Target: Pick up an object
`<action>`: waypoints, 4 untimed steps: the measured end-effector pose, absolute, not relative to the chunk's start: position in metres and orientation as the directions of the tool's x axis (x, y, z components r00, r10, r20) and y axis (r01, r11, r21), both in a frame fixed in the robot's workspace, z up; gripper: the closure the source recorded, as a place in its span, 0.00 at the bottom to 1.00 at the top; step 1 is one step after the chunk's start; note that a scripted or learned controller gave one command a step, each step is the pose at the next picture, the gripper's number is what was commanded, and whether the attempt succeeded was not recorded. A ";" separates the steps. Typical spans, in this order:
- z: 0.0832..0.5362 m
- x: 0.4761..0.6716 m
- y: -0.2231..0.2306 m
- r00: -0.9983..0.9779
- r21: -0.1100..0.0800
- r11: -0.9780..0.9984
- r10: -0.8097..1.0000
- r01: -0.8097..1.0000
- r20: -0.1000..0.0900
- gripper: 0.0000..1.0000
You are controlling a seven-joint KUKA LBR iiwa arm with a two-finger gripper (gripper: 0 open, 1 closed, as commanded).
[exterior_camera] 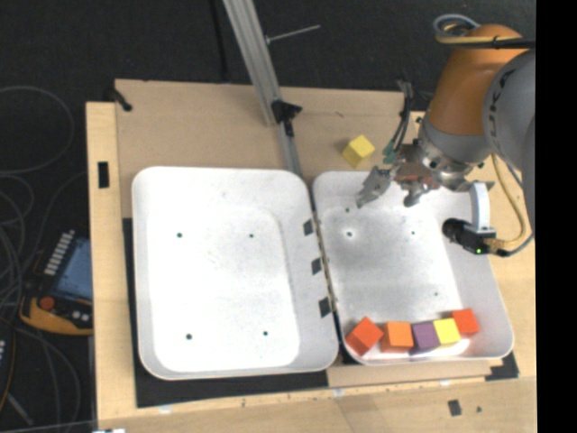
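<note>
Several small blocks line the near wall of the right bin [469, 269]: an orange-red block [365, 335], an orange block [398, 335], a purple block [424, 336], a yellow block [447, 331] and another orange-red block [465, 322]. A yellow block [359, 150] lies on the bench beyond the bins. My gripper [393, 190] hangs open over the far edge of the right bin, nothing between its fingers, well away from the row of blocks.
The left bin [144, 242] sits beside the right one, with small clips along the seam between them. A slanted metal rail [257, 57] rises from the bench at the back. A black cable and small device [469, 233] hang by the wrist.
</note>
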State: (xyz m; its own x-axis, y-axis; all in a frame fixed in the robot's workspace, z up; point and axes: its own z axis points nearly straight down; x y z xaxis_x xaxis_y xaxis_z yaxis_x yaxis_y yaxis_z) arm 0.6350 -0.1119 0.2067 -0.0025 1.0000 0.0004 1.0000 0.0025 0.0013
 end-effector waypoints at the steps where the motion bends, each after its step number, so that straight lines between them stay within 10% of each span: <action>1: 0.207 0.635 -0.112 -0.002 0.001 0.002 1.000 1.000 0.001 0.00; 2: 0.211 0.641 -0.120 -0.001 0.003 0.001 1.000 1.000 -0.001 0.00; 3: 0.096 0.585 -0.115 0.002 0.001 -0.002 1.000 1.000 -0.001 0.00; 4: 0.202 0.582 -0.057 -0.007 0.010 0.007 1.000 1.000 0.000 0.00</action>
State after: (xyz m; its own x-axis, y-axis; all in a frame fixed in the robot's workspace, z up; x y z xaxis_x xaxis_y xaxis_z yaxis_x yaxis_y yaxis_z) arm 0.5820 -0.0575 0.2017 -0.0069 1.0000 0.0002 0.9999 0.0069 0.0099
